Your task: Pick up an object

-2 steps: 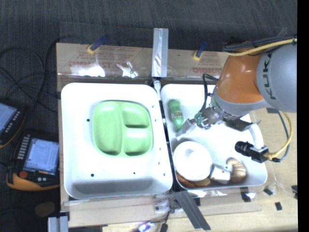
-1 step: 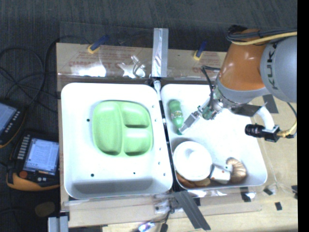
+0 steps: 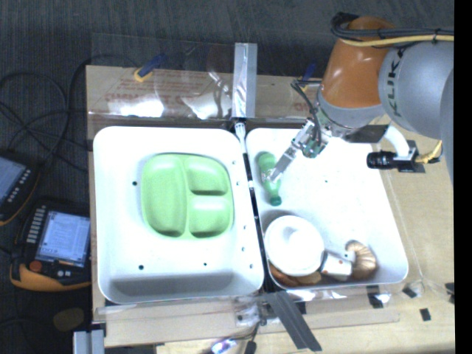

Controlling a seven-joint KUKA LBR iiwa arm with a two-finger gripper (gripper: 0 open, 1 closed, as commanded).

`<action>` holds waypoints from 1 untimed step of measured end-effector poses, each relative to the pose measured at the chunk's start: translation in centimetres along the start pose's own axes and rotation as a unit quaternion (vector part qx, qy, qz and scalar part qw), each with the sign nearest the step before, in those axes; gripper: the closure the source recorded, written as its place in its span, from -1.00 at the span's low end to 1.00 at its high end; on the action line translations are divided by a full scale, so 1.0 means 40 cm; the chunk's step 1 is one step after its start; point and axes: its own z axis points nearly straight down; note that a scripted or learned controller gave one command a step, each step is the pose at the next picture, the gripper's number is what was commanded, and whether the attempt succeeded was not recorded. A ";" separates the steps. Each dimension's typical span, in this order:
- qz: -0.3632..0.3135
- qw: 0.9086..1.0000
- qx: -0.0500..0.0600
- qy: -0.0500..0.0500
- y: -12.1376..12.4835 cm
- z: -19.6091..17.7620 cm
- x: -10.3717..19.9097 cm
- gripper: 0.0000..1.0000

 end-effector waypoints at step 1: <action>-0.032 0.999 -0.003 -0.005 -0.077 0.234 -0.039 -1.00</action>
